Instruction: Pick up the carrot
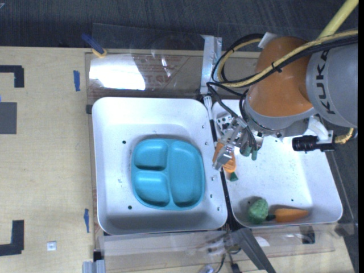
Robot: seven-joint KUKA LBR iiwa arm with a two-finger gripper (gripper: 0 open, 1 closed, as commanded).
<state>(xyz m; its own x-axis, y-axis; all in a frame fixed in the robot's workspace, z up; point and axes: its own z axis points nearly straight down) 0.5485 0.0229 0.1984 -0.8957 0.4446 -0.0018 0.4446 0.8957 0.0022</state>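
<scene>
The carrot (289, 214) lies on its side on the floor of the right bin (318, 175), close to the near wall, its green leafy top (257, 209) pointing toward the divide between the two bins. It rests flat and free, well apart from the claw.

The claw (226, 155) hangs above the right bin's left rim, near the seam where the bins meet. A small orange piece (228, 165) shows at its tips, but whether that piece is pinched between them or merely lies beneath cannot be told, nor can the spread of the tips be made out from this angle. A small green bit (233, 176) lies just below it on the bin floor.

The arm (296, 84) comes in from the right, its orange band bulking over the far part of the right bin, the grey link with KUKA lettering beyond it. Black and yellow cables (250, 50) loop around the wrist.

The left bin (108, 152) holds a blue divided tray (169, 173) with three compartments, set near its centre. Both bins sit on a pale wooden table (40, 169) marked with black corner marks and bits of blue tape. A clear plastic sheet (148, 70) lies behind the left bin, and dark carpet (142, 4) runs beyond the table.
</scene>
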